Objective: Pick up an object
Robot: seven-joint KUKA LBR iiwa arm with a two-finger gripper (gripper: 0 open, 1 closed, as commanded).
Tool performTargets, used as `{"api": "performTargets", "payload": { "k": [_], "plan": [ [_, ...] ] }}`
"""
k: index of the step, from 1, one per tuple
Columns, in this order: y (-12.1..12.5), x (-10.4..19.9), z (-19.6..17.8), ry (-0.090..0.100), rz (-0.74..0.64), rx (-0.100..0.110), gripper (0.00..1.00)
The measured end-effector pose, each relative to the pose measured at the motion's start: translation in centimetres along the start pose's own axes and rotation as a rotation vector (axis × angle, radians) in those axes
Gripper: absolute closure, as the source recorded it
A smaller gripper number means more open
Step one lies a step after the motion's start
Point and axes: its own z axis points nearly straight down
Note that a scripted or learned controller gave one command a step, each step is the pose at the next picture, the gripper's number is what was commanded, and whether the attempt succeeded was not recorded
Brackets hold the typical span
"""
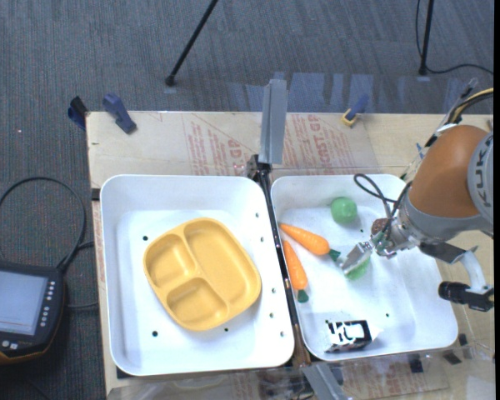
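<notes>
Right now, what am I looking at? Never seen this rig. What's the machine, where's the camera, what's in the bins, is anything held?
One camera, fixed above a bench, looks down at a slant. The machine is a robot arm, grey with an orange band, reaching in from the right. Its gripper is low in the right bin, next to a small green thing. I can't tell from this view whether it holds that or anything else.

The right bin also has two toy carrots, a green ball and a black-and-white item near the front edge. The left bin has a yellow divided plate. On the floor at left lies the control pendant.
</notes>
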Motion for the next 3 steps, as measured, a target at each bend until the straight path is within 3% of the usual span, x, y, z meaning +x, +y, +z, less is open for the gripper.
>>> {"api": "performTargets", "payload": {
  "k": [1,2,3],
  "plan": [
    [4.0,2.1,-3.2,-0.003,0.097,-0.005,0.00],
    [2.3,0.3,1.8,-0.001,-0.135,-0.001,0.00],
    [2.6,3.0,1.7,0.000,0.172,-0.001,0.00]
  ]
}}
